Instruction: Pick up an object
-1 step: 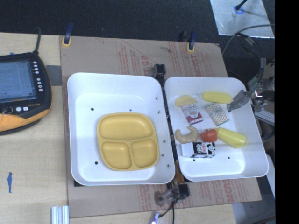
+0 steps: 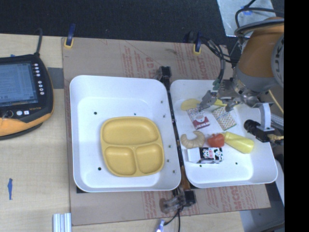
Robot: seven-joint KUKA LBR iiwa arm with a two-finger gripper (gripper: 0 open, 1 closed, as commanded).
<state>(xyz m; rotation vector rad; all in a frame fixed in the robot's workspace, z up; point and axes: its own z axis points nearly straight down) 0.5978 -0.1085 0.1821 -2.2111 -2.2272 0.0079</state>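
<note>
1. At the far left of the bench, a control pendant [image 2: 21, 95] with a lit screen and orange underside lies on the wood, well apart from both bins.
2. The left bin [image 2: 82, 88] carries a yellow divided tray [image 2: 132, 145] with three compartments, sitting near the bin's middle.
3. The right bin [image 2: 263, 170] holds a cluster of small objects. Leftmost is a tan curved piece [image 2: 193, 139], with a black-and-white patterned box [image 2: 210, 154] just below it.
4. Above those, a small red-and-white packet [image 2: 200, 118] lies flat, and a pale yellow item [image 2: 190, 103] sits at the bin's upper left, partly under the claw.
5. A red piece [image 2: 217, 140] touches the butt end of a yellow squash-shaped object [image 2: 239, 142], which points toward the right.
6. A checked packet [image 2: 224, 118] lies between the red-and-white packet and the bin's right half.
7. The gripper [image 2: 219, 102] hangs over the upper part of the right bin, fingers spread apart, nothing seen between them. One dark fingertip [image 2: 206, 100] sits just above the red-and-white packet; the other is near the checked packet. Whether either tip touches the objects cannot be told.
8. The grey arm with its orange band [image 2: 258, 50] enters from the right.
</note>
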